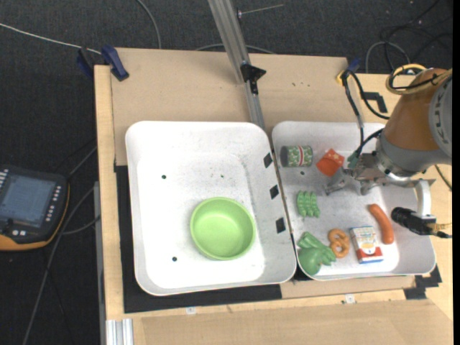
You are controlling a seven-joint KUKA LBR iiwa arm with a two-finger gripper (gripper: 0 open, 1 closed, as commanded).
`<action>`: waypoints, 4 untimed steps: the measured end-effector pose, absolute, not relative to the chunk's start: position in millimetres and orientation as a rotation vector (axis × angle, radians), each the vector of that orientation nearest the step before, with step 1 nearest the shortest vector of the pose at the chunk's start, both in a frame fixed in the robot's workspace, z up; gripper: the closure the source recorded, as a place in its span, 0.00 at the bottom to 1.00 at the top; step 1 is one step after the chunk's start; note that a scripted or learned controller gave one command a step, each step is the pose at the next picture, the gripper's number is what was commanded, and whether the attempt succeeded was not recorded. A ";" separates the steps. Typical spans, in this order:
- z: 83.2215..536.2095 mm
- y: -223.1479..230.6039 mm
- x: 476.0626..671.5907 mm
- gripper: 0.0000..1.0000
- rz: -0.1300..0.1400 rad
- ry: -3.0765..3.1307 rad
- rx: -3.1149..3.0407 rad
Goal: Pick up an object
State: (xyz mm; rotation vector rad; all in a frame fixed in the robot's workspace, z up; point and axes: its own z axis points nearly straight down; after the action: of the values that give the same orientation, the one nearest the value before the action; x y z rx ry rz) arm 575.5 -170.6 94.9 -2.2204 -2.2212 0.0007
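Nearest the lower rim of the right bin [424, 264] lie a small carton [367, 244] and a pretzel [338, 241]. Gripper [345, 183] hangs low mid-bin, jaw state indeterminate. An orange block [330, 162] sits just beside it, toward the far-left corner; no long axis.

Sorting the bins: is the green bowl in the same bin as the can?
No, the green bowl sits in the left bin; the can lies in the right bin.

A grey-and-orange handheld control pendant [29, 207] is lying left of the pale wooden bench [187, 85], while a silver aluminium rail [228, 27] is slanting over its back edge
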 end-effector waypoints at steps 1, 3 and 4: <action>106.4 -170.6 576.3 1.00 -0.002 -2.223 -2.221; 210.0 -176.6 576.4 1.00 -0.004 -2.224 -2.224; 205.0 -124.5 561.5 1.00 -0.002 -2.226 -2.217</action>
State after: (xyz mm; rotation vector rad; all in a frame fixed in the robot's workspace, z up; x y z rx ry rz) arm 561.5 -124.5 205.0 -2.2172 -2.2256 -0.0020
